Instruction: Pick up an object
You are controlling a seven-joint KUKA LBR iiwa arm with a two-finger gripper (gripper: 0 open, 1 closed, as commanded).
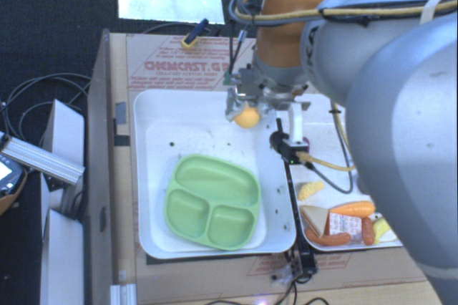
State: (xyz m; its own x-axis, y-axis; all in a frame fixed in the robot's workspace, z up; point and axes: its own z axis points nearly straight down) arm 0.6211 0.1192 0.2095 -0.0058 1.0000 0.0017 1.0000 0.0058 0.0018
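The fingers [245, 110] pinch a small orange ball [247, 117] near the frame's centre; such a shallow hold could let it drop into the left bin [154, 146].

The grey arm [401, 81] enters from the right edge of the frame and fills much of the right side, its thick link slanting toward the upper middle. Its orange band [290, 10] sits at the top centre, just above the wrist. Below that, the wrist points downward, and the gripper [247, 114] hangs just left of centre in the upper half, its jaws closed around a small orange ball [247, 117].
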